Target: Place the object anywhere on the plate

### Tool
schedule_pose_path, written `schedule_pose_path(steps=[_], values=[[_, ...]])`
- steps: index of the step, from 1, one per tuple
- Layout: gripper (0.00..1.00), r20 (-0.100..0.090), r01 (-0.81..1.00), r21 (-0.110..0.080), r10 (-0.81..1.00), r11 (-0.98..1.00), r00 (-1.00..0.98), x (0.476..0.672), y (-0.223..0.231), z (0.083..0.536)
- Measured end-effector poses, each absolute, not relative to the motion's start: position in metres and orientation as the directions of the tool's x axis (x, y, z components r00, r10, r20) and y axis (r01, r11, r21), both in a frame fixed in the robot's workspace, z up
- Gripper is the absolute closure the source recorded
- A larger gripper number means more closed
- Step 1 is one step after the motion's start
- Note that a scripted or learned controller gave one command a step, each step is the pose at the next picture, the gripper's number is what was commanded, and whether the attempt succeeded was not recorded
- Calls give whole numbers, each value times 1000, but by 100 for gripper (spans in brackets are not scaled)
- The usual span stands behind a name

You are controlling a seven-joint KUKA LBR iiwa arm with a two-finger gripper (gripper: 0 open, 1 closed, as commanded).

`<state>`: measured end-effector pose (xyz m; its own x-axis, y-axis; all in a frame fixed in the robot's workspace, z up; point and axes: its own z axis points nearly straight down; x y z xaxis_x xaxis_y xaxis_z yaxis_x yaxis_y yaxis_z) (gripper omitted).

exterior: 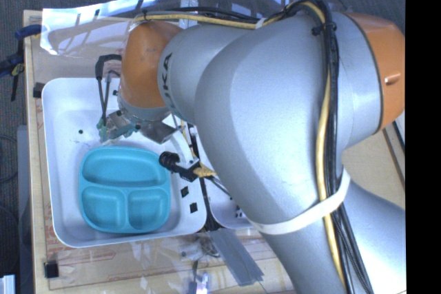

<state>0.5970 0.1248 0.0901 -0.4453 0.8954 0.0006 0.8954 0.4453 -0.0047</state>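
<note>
Your arm point(275, 127) takes up most of the camera view from the right, its grey bulk covering nearly all of the right bin point(227, 217) and leaving you open room only along the left bin's point(58, 148) left and near walls; black lettering runs down the grey housing by the orange band point(141, 65), too foreshortened to read; the left bin holds a blue plate point(124, 189) with three compartments, lying flat near the bin's front, all three bare; the gripper point(111, 126) hangs just past the plate's far rim, over white bin floor; something small and greenish sits at its tip, but you cannot tell whether it is the object.
</note>
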Motion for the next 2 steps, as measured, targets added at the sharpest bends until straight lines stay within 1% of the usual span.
schedule_pose_path(steps=[1,2], values=[[100,0,997,-2,997,74,-74,591,199,199],[100,-1,980,-7,980,198,-198,524,168,132]])
